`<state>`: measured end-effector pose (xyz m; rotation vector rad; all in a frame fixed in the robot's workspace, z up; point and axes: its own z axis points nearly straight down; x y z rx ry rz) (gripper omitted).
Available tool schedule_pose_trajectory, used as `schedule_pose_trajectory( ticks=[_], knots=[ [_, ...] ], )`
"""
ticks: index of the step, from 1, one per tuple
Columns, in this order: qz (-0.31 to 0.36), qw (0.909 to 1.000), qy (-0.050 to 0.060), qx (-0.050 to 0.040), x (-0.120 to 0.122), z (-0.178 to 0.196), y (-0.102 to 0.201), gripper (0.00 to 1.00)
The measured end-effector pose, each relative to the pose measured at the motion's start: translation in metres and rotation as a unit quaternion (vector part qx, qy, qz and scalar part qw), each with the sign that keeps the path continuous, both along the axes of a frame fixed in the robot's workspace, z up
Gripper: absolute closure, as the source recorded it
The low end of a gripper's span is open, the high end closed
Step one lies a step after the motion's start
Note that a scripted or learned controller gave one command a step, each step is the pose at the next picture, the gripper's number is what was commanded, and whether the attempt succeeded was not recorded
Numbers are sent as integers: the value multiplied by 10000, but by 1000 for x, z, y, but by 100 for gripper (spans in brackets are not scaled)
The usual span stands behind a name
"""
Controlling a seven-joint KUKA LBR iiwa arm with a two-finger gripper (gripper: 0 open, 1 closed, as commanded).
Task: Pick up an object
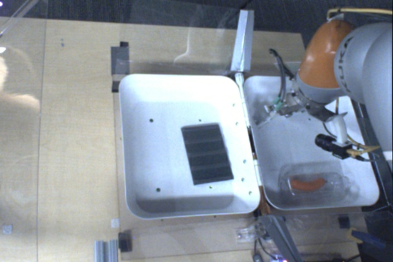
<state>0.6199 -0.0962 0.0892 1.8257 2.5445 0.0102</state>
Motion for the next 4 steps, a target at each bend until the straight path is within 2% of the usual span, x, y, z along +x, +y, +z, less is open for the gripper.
schedule_pose_trajectory(
  ticks=[1,2,3,4],
  knots=[
    [-663,9978,39,6,-57,32,-33,0],
    [-1192,9929,4,8,5,-1,-22,0],
    [-1296,9916,22,7,-18,73,-66,0],
    [-1550,9879,-1,12,-86,1,-77,0]
  ],
)
